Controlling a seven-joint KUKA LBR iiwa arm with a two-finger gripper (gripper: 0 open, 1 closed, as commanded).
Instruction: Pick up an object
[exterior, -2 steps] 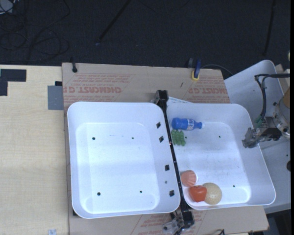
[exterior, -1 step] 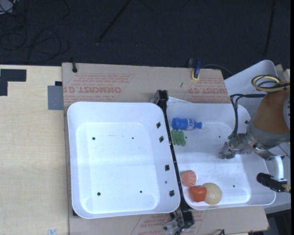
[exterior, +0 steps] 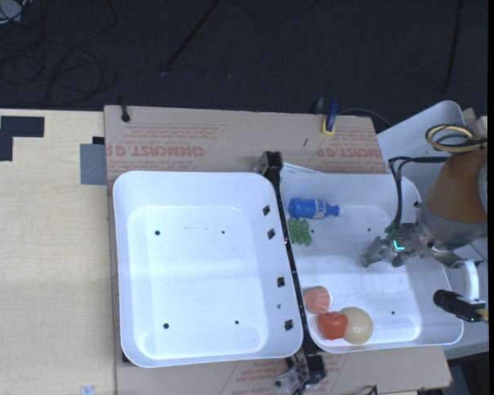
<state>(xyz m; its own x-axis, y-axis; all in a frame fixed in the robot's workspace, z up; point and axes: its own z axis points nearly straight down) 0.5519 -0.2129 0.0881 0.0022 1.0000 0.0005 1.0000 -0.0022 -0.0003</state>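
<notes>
Left bin (exterior: 140, 220) sits beside the right bin (exterior: 412, 323). Arm's gripper (exterior: 384, 253) hangs low by the right bin's right edge, fingers spread, pinching nothing. Blue bottle (exterior: 311, 209) lies near the divider; yellowish ball (exterior: 357, 324), peach piece (exterior: 317, 299), red piece (exterior: 332, 325) crowd the near-left corner; green item (exterior: 300, 232) under the bottle.
</notes>
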